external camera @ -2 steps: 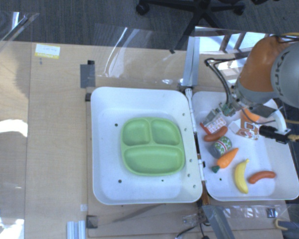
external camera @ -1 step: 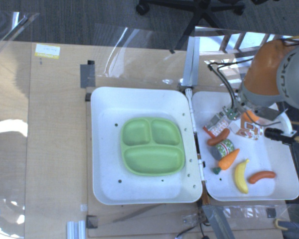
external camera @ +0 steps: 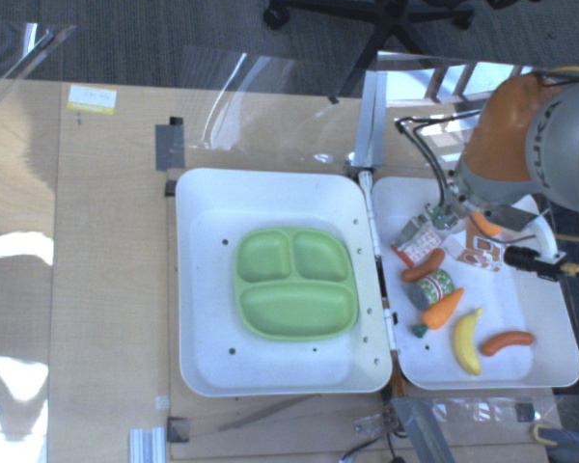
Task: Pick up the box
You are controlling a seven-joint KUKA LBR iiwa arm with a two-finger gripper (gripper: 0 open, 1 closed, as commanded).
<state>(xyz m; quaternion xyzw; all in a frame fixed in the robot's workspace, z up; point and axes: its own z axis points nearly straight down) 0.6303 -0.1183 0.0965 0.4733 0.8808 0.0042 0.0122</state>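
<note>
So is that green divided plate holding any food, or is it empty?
Empty. The green divided plate lies flat in the left bin, all three compartments bare. The banana, carrot and sausages sit in the right bin.

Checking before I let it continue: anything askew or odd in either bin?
Nothing looks damaged or spilled. The green tray sits flat in the left bin. In the right bin the box, sausage, can, carrot crowd together.
</note>
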